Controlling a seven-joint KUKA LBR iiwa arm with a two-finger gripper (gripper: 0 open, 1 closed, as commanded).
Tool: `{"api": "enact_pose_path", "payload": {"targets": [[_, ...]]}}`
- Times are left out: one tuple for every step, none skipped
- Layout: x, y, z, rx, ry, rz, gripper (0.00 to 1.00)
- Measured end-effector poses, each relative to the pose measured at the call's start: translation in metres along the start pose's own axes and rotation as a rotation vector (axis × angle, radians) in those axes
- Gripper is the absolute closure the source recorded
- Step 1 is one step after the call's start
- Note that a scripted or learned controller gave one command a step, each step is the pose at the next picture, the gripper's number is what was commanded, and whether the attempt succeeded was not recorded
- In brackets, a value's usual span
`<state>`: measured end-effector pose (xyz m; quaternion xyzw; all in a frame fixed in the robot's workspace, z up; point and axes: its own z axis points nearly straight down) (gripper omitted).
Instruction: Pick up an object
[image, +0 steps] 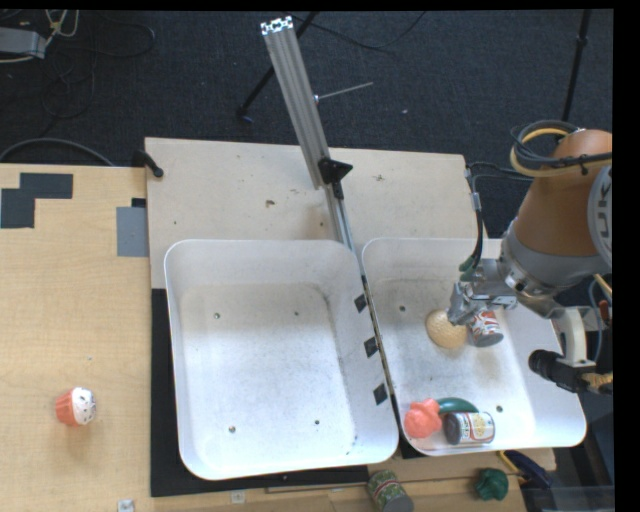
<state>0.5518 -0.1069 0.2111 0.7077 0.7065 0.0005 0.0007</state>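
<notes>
Left bin (200, 300) floor wide open, free access from above. Right bin (400, 270) open along its far half; gripper (466, 308) sits mid-bin, just beside a tan ball (446, 329) and a small can (487, 326). Near corner crowded: pink object (423, 420), dark green item (458, 404), jar (469, 428) bunched together. Metal divider rail (305, 115) stands between the bins.

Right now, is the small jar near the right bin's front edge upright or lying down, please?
Lying down: the jar rests on its side in the right bin.
</notes>
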Motion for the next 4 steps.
{"api": "enact_pose_path", "payload": {"targets": [[-0.001,0.001,-0.053,-0.002,0.000,-0.001,1.00],[0.043,-0.007,-0.039,0.006,0.002,-0.004,1.00],[0.096,-0.006,-0.028,0.006,0.003,-0.005,1.00],[0.150,-0.013,-0.035,0.005,0.001,-0.005,1.00]]}}
